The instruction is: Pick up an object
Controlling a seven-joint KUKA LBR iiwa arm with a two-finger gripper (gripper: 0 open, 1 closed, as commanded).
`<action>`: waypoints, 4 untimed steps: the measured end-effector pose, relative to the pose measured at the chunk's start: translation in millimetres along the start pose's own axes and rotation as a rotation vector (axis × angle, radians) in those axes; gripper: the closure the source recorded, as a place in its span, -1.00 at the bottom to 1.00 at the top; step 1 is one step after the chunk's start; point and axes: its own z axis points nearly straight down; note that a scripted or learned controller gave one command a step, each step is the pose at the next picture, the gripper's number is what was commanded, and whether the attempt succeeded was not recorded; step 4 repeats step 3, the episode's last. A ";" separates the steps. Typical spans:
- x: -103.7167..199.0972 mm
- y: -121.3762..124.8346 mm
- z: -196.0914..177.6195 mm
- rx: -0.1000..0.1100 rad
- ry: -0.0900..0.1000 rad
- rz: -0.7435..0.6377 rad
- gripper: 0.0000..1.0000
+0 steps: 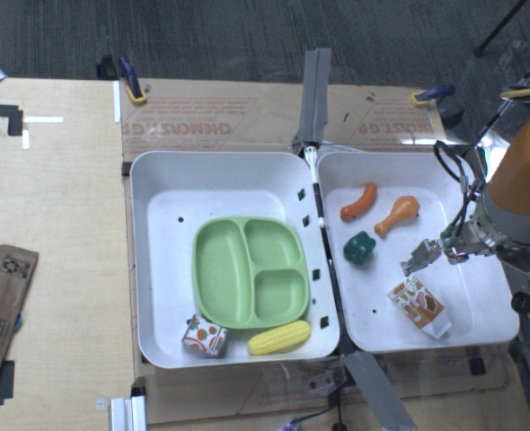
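Two shallow white bins are being shown side by side on the bench; positions are being given relative to the green divided plate (pixel 251 272).

Left bin (pixel 148 268): the green divided plate is being carried near the bin's middle. A corn cob (pixel 279 337) is being seen lying just below the plate, touching its lower edge. A small printed carton (pixel 204 338) is being seen just beside the plate's lower-left corner.

Right bin (pixel 481 326), to the right of the plate: an orange carrot (pixel 358 201) and a tan drumstick (pixel 397 215) are being seen up and to the right of the plate, near each other. A dark green pepper (pixel 359 249) is being seen directly right of the plate, across the bin divide. A brown-and-white packet (pixel 419 307) is being seen further right and slightly lower.

Gripper (pixel 424 256): it is being held over the right bin, well right of the plate, between the drumstick and the packet. How far the gripper is being opened cannot be told, and nothing is being seen held by it.
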 end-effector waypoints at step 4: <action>57.6 -3.8 -29.4 -0.001 -0.002 0.095 1.00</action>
